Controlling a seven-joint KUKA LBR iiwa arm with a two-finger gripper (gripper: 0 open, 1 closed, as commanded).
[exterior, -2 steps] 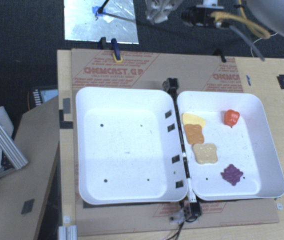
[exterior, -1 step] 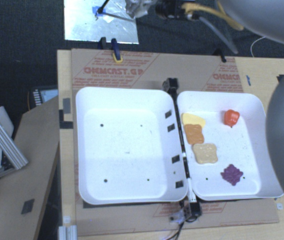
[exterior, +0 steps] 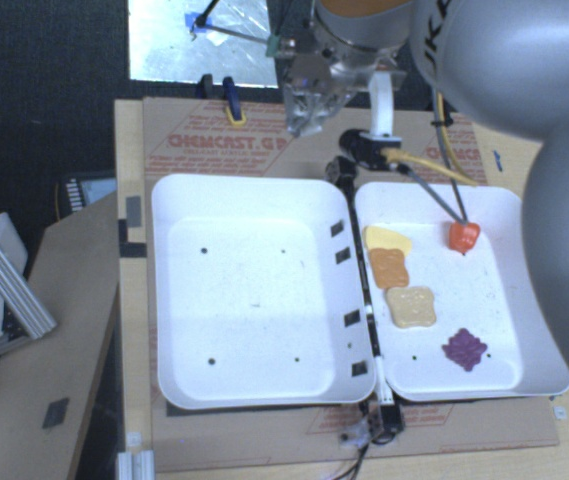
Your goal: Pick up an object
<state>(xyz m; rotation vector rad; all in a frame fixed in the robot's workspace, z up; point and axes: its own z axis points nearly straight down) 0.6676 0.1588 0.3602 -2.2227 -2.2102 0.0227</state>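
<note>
The claw (exterior: 309, 116) is seen high at the back, blurred and pale, hung over the cardboard (exterior: 214, 140) just behind the far rim of the left bin (exterior: 164, 268); how wide it stands cannot be told from this blur, and nothing can be made out in it. It is poised close to the far corner where the two bins meet, and a blue clamp (exterior: 232, 98) is found just to its left on the cardboard's back edge. Out to the right bin (exterior: 504, 268) now, where all the pieces are laid: a yellow piece (exterior: 387, 238) and an orange piece (exterior: 388, 266) are set touching, hard by the inner wall, and a beige piece (exterior: 411, 306) is placed just below them. A purple piece (exterior: 464, 348) is found nearer the front edge, apart from the rest, with open floor around it. A red piece (exterior: 464, 236) is seen towards the far right side, well apart from the yellow one, with a thin rod (exterior: 434, 193) slanting down to it. The right bin's outer side is overhung by the grey arm (exterior: 534, 58). The seam between the bins is lined with black clips (exterior: 342, 256).
</note>
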